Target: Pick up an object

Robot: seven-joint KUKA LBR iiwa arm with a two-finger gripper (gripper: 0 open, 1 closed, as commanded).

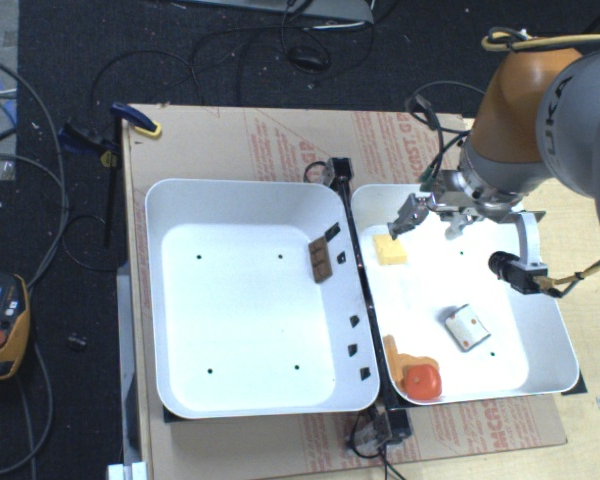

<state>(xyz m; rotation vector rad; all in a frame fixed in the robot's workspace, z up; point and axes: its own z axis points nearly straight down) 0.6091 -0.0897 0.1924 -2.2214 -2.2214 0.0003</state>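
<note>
The grey arm (555, 108), with its orange band above the wrist, reaches in from the right and hangs over the far part of the right bin (540, 318). Its claw (432, 218) sits above the bin's far left area, with 2 fingers spread apart: one dark fingertip (402, 224) points down toward the left, the other lies further right near the bin's back wall. Nothing is between the fingers; the claw is wide and holds nothing.

A yellow block (390, 250) lies on the right bin's floor just beside and below the left fingertip, close to the bin's left wall; whether the fingertip touches it cannot be told. Near the middle of the same bin lies a small grey and white object (467, 327), tilted, well apart from the claw. In the near left corner of this bin rests a red ball (422, 380), touching an orange piece (397, 356) that runs along the wall.

The left bin (180, 268) holds a brown chocolate-like bar (321, 260), leaning at its right wall. Both bins sit side by side on the tabletop (250, 143), which is covered with cardboard printed in red. A blue and yellow clamp (132, 121) grips the tabletop's far left corner.
</note>
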